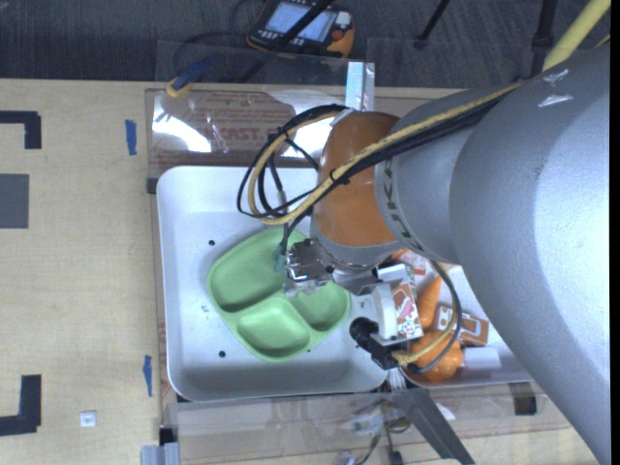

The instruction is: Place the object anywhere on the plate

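Plate (254, 303) beneath tool (302, 267), bin-centered

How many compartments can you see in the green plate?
3: in the green plate, one at upper left, one at the bottom, one at right partly under the gripper. The arm may hide more.

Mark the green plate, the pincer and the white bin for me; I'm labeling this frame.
green plate (254, 277): camera view, left compartment floor.
pincer (302, 265): camera view, tip above the plate's middle.
white bin (184, 250): camera view, bare floor left of the plate.
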Available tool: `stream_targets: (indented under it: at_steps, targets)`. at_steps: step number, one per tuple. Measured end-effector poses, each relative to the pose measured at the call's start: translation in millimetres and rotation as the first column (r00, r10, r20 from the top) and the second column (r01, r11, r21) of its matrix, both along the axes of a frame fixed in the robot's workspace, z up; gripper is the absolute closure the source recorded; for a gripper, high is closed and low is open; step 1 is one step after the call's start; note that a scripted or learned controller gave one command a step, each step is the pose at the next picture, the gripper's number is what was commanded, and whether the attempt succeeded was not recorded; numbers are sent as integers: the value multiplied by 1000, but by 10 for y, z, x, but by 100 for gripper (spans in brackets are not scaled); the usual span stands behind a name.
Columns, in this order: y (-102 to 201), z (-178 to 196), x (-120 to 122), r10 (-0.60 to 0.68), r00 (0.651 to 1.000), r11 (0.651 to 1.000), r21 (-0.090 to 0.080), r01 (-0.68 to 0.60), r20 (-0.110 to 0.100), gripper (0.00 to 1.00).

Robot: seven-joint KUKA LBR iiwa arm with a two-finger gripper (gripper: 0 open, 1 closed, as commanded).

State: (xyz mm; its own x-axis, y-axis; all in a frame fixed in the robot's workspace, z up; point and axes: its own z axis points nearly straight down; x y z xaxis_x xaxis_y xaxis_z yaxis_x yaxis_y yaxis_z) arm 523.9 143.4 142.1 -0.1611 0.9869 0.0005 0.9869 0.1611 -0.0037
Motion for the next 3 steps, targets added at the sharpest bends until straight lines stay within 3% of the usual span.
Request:
stream_targets:
  at_steps: [1, 2, 3]
  targets:
    - [169, 180, 786, 82, 997, 997, 0, -82, 5, 100]
    - [-443, -131, 226, 120, 993, 993, 0, -120, 2, 100]
    - [-26, 266, -327, 150, 989, 989, 1, -150, -1, 100]
